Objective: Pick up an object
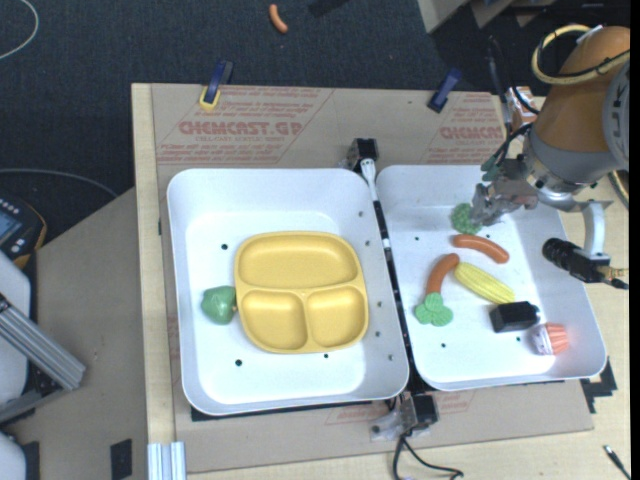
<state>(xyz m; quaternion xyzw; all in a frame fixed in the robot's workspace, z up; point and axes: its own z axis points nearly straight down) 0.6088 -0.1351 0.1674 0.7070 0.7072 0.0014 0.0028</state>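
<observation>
My gripper (pixel 484 211) hangs over the back of the right bin (pixel 420 183), right above a small green broccoli-like piece (pixel 464 218). Just in front of it lies an orange sausage (pixel 480 249). A yellow corn cob (pixel 485 283) sits in the bin's middle. An orange carrot with a green top (pixel 436 290) lies to its left. A black block (pixel 515 316) and a small orange and white item (pixel 549 339) rest near the front right corner.
The left bin (pixel 200 208) holds a yellow divided plate (pixel 300 290) and a green piece (pixel 218 303) beside it. Clamps sit on the cardboard's back edge. An orange bit (pixel 278 18) lies on the dark floor beyond.
</observation>
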